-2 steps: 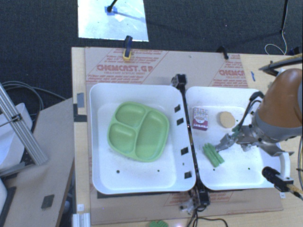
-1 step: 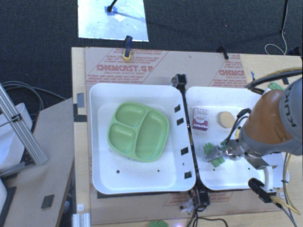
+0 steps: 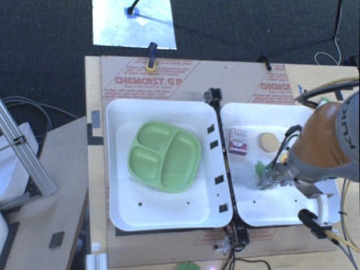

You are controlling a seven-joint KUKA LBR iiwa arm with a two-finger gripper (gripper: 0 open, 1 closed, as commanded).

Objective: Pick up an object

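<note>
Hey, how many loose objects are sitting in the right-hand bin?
3: a small red and white box near its left wall, a tan round piece beside it, a green item at the claw. The arm may hide others.

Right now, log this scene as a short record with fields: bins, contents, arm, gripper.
left bin: holds a green divided plate with three compartments
right bin: holds a small red and white carton, a round tan piece and a small green object
carton position: near the divider, far half of the right bin
arm: reaches in from the right, over the right bin
gripper: low in the right bin, right beside the small green object; grasp not discernible
</note>
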